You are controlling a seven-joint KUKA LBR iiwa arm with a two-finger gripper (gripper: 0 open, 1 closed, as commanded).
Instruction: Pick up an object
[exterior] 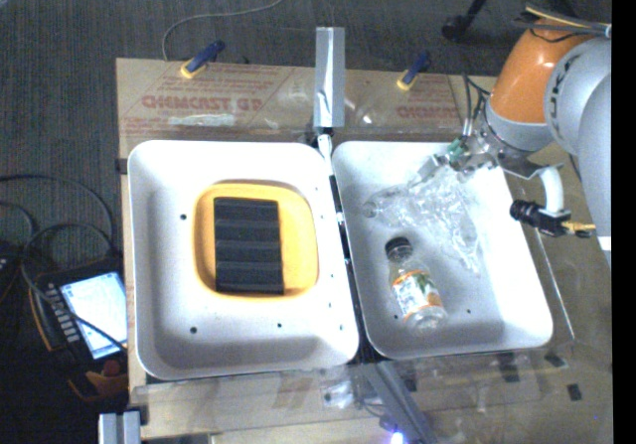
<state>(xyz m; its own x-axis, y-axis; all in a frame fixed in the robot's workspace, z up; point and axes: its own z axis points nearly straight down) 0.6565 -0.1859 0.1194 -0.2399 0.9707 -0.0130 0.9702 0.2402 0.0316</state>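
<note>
Crumpled clear plastic lies just beside the small bottle.

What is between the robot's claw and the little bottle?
In the camera view, crumpled clear plastic wrap lies in the right bin, between the gripper and the small bottle.

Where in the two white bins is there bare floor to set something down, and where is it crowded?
Left bin: the yellow tray fills the middle, leaving bare strips along the walls. Right bin: bare floor lies between the small bottle and the bin's right wall, and in the near corner. Its far half is crowded by crumpled clear plastic and the end effector.
</note>
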